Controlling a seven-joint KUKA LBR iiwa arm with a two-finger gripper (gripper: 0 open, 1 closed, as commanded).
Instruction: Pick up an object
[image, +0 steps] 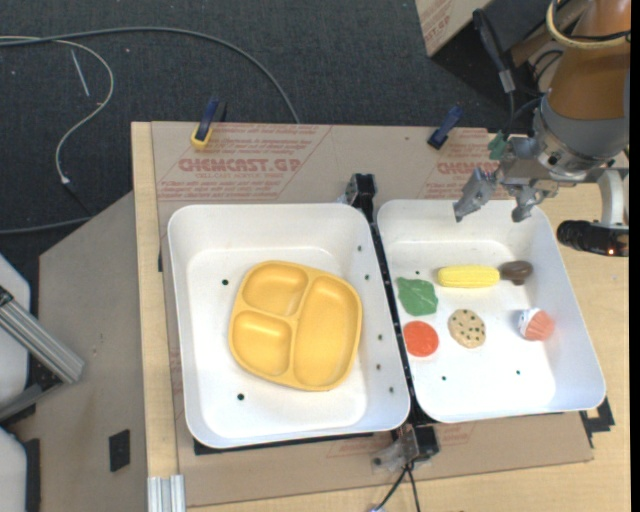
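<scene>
Above the right bin's (575, 375) far rim, my hand (497, 196) hangs with fingers apart and bare; I should drop straight over the corn (467, 277) lying mid-bin before closing.

— What's in my right bin (575, 350)?
— Corn cob (468, 277) lying crosswise, brown lump (516, 270) at its right end, green leaf (418, 296), orange disc (421, 339), cookie (467, 328), orange-white piece (536, 324) far right.
</scene>
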